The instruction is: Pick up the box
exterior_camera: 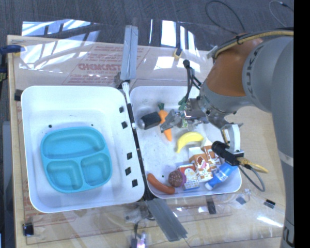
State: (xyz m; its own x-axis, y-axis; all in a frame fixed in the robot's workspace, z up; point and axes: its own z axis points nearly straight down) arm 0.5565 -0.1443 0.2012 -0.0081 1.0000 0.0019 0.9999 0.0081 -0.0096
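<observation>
The box, a small white and orange carton with pictures on it, lies in the near right part of the right bin. A second small carton lies just in front of it. My gripper hangs over the middle of that bin, above an orange carrot and behind a yellow banana. The gripper is up and to the left of the box, about a hand's width from it, with the banana between them.
Also in the right bin are a black cylinder, a red sausage, a dark round piece and a blue bottle. The left bin holds a blue divided tray. Cables trail beside the bench's right side.
</observation>
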